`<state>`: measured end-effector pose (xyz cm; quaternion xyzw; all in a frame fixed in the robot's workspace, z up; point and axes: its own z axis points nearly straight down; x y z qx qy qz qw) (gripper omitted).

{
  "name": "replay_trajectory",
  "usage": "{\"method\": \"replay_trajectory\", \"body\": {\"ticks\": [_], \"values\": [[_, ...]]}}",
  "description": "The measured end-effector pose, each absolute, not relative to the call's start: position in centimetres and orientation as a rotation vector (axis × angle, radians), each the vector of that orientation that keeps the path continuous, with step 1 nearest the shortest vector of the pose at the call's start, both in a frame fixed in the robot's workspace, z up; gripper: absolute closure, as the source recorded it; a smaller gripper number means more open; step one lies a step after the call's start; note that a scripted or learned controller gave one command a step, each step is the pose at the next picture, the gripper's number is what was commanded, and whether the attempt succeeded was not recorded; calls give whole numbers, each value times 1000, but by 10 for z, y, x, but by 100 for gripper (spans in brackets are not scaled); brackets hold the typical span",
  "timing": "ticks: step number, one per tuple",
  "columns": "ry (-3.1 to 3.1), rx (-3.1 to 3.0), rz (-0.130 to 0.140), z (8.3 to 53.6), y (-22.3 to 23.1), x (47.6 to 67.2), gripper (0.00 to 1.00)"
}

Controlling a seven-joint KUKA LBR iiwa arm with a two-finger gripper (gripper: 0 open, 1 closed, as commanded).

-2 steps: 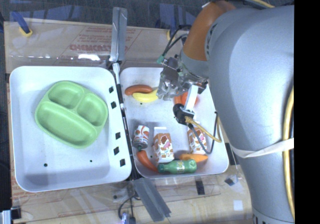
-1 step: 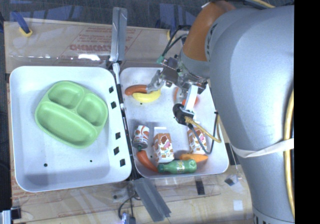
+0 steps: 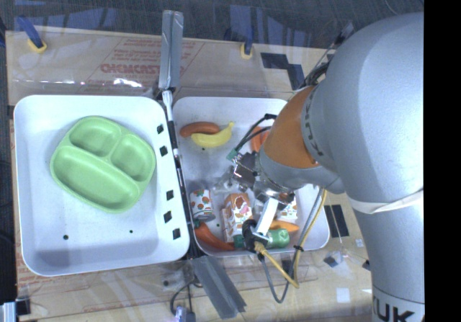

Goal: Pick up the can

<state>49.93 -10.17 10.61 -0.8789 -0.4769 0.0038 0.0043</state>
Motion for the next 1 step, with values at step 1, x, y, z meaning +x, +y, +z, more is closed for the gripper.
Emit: {"method": "replay_trajectory", "body": {"ticks": [1], "values": [[-1752, -2601, 8, 189, -87, 501, 0]]}}
